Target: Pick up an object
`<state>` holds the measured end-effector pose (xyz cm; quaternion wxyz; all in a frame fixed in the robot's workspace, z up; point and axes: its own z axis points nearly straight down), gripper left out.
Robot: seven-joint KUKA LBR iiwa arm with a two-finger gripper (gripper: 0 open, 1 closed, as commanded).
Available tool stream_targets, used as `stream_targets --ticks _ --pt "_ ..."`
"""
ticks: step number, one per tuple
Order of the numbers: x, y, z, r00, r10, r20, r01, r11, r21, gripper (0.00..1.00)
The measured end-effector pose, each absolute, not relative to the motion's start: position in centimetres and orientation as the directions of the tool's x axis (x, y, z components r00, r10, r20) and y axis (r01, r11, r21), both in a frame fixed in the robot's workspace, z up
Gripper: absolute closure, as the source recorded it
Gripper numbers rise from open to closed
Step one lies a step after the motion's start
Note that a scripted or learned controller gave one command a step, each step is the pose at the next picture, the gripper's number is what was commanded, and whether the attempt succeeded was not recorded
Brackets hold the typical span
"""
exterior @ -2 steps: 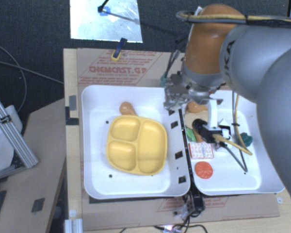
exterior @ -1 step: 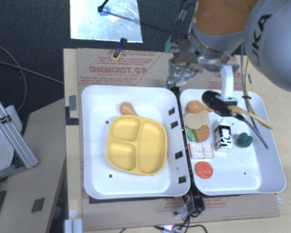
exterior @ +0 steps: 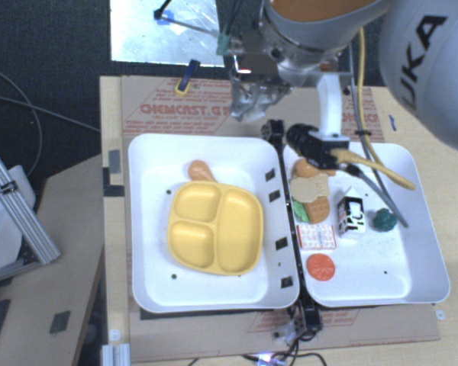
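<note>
- Presently, the arm (exterior: 343,6) is seen entering from the upper right of the frame, with its pincer (exterior: 250,105) at top centre, over the cardboard (exterior: 175,109) just above the bins' top edges.
- Whether the pincer is wide or narrow cannot be told; nothing is seen held in it.
- Two white bins are set side by side on the worktop (exterior: 69,197): the left bin (exterior: 149,204) at centre frame, the right bin (exterior: 412,250) at centre right.
- In the left bin a yellow plate (exterior: 214,227) with three compartments is laid flat, and a peach lump (exterior: 201,171) is seen touching its upper edge.
- In the right bin, a column of things is gathered along the left wall, below the pincer:
  - a brown piece (exterior: 309,168) at the top,
  - a beige round (exterior: 309,189) just under it, touching,
  - an orange piece (exterior: 319,210) below that,
  - a red-and-white card (exterior: 316,237) lying flat,
  - a red disc (exterior: 320,266) lowest, apart from the card.
- A black-and-white box (exterior: 352,214) is stood just right of the column, and a teal lump (exterior: 384,219) is found near it, further right.
</note>
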<state>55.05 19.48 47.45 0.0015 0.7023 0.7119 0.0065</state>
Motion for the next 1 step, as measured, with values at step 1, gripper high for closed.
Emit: stream_targets --ticks 1 --pt "48.40 18.31 45.42 -0.005 1.000 0.001 1.000 0.005 -0.001 1.00"
